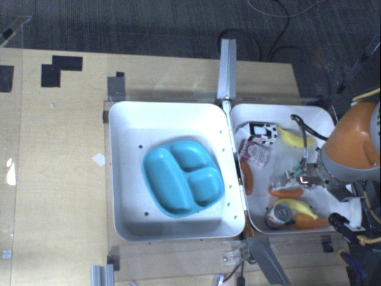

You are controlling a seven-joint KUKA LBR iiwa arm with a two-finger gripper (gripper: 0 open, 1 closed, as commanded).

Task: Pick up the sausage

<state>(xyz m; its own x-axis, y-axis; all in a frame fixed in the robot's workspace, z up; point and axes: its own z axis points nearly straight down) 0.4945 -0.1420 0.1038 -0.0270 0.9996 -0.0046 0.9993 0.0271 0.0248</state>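
Lying along the left wall of the right-hand shallow white bin (321, 113): a small reddish-brown toy sausage (247, 177), probably light, smooth plastic, a bit slippery. Best pinched across its narrow middle. Hovering well to its right, over an orange carrot-like piece (286, 191): the grey two-finger claw (303, 177). Clenched or released? Cannot tell from here.

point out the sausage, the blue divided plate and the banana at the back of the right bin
sausage (246, 178), camera view, mid-length of it
blue divided plate (162, 180), camera view, its long compartment
banana (290, 138), camera view, middle of its peel
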